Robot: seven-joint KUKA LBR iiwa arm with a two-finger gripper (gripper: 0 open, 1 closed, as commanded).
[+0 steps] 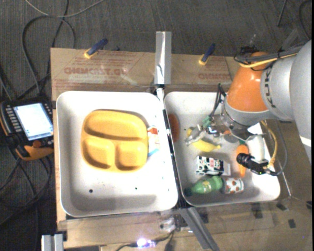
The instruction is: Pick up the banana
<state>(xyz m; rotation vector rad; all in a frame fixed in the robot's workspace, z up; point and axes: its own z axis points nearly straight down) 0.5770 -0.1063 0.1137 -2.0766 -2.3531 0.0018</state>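
Note:
The banana is a small yellow piece lying in the middle of the right bin, just above a black-and-white carton. My gripper hangs low over the bin at the end of the grey arm with its orange band. It sits directly above the banana's upper edge, very close to it or touching it. The gripper's dark body hides the contact point. A pale yellowish scrap lies just left of the gripper.
Also in the right bin are an orange carrot, a green bottle, a small can and a reddish item at the left wall. The left bin holds a yellow divided tray.

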